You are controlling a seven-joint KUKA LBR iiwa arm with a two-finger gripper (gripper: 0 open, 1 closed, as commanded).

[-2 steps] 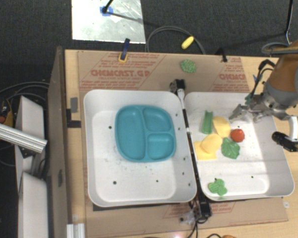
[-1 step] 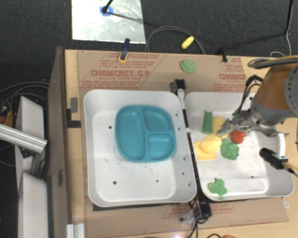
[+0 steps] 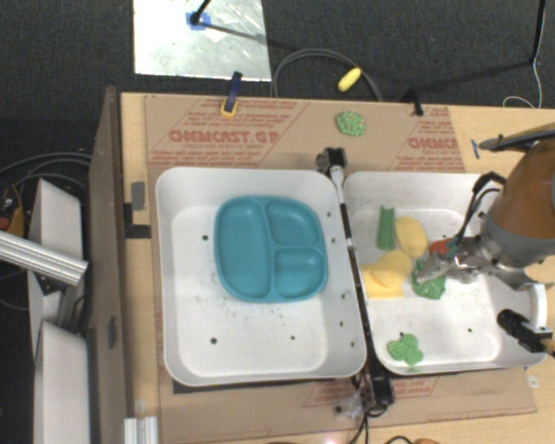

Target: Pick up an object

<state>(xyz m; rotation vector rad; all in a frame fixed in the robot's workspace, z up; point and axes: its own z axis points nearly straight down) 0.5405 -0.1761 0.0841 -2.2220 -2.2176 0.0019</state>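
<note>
The right bin (image 3: 462, 340) holds a green stick-shaped piece (image 3: 386, 227), a yellow rounded piece (image 3: 411, 236), a yellow wedge (image 3: 387, 277), a green leafy piece (image 3: 431, 287) and another green leafy piece (image 3: 405, 349) near the front wall. My gripper (image 3: 434, 268) is low in this bin, right over the green leafy piece beside the yellow wedge. The arm's orange band (image 3: 535, 192) rises to its right.
A teal divided plate (image 3: 270, 249) lies in the left bin (image 3: 194, 340). A metal divider (image 3: 350, 248) runs between the bins. On the cardboard behind sit a small green object (image 3: 351, 123) and a yellow object (image 3: 350, 80). Cables trail at the right.
</note>
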